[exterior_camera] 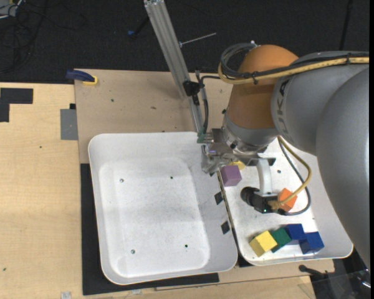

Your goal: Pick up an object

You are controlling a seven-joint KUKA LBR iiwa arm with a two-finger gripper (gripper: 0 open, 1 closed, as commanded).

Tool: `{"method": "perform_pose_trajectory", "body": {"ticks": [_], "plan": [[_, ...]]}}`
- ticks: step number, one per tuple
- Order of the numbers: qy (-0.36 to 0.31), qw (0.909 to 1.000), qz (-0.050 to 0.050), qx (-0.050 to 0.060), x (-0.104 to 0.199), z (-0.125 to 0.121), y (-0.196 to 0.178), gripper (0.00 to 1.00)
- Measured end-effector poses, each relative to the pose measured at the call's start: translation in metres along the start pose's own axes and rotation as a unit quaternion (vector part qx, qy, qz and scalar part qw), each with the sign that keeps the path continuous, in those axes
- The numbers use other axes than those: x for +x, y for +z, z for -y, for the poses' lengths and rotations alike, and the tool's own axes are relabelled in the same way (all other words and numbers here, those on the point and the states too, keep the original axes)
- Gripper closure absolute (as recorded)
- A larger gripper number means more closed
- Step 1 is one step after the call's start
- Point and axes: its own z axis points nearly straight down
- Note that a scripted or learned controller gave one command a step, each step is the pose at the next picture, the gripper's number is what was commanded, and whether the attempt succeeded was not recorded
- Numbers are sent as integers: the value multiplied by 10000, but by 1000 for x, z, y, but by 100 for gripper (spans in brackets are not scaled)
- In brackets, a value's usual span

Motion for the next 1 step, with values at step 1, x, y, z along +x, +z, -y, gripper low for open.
{"method": "perform_pose_trajectory", "body": {"ticks": [1], "plan": [[-1,10000,-1,-7,46,-17,-16,100]]}}
